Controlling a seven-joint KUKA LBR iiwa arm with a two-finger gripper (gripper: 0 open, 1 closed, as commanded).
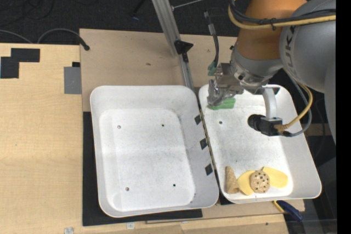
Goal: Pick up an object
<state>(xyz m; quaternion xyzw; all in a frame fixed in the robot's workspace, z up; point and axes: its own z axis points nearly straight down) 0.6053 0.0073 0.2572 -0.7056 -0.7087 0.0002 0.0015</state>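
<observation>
Gripper (220, 95) sits low in right bin's (296, 159) far left corner — over a green object (225, 103); finger state cannot be told

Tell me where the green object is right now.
The green object lies in the right bin's far left corner, directly under the gripper, far from the yellow pieces at the near edge.

A robotics lab: a plywood bench (126, 57) with two white bins (104, 98), loose cables (33, 35) and an aluminium strut (164, 13).

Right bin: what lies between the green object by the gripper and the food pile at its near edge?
Bare white floor of the right bin separates the green object from the food pile, seen in the camera view.
</observation>
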